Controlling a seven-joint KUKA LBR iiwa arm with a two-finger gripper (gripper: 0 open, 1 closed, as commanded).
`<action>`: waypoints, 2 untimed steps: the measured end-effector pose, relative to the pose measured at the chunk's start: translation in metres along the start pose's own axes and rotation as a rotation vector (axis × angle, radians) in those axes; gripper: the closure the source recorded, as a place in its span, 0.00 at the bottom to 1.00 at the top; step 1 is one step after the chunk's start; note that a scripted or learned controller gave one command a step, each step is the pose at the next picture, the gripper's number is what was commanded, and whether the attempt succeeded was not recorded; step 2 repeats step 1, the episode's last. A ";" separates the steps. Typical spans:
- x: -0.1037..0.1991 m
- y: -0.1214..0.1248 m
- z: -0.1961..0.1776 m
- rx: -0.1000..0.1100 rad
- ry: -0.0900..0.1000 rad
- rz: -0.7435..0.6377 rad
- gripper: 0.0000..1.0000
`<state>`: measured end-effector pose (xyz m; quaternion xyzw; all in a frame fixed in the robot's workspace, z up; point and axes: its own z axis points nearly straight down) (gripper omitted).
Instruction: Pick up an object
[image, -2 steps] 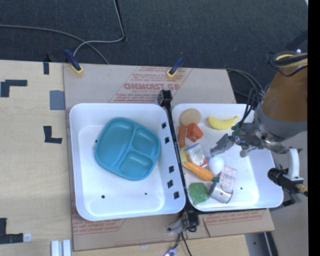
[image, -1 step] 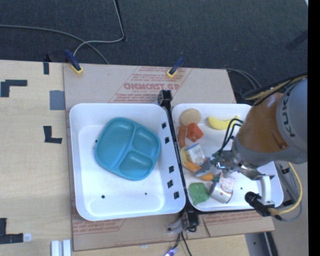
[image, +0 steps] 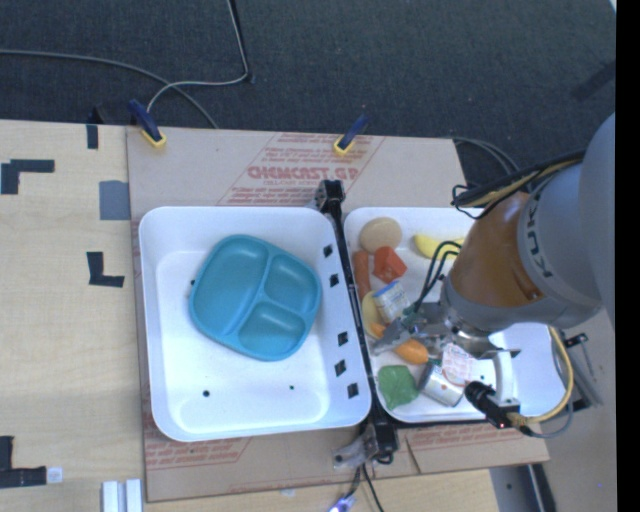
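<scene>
The right bin (image: 535, 380) holds several small objects: a tan round piece (image: 380, 234), a yellow banana-like piece (image: 428, 245), an orange-red piece (image: 388, 266), an orange carrot-like piece (image: 412, 351) and a green block (image: 396, 384). My gripper (image: 415, 330) is low in this bin, among the objects near the bin's left wall, just above the orange piece. The grey arm and orange band (image: 495, 255) cover much of the bin behind it. A silver and white wrapped item (image: 452, 377) lies beside the green block.
The left bin (image: 165, 330) holds a blue divided plate (image: 256, 297). A black divider strip (image: 345, 300) runs between the bins. Yellow clamps (image: 150, 128) hold the cardboard sheet at the back. Cables trail at the back and front.
</scene>
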<state>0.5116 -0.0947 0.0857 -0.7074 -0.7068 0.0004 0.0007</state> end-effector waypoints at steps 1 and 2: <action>-0.001 0.001 -0.010 -0.004 -0.003 0.001 1.00; -0.001 0.001 -0.010 -0.004 -0.003 0.001 1.00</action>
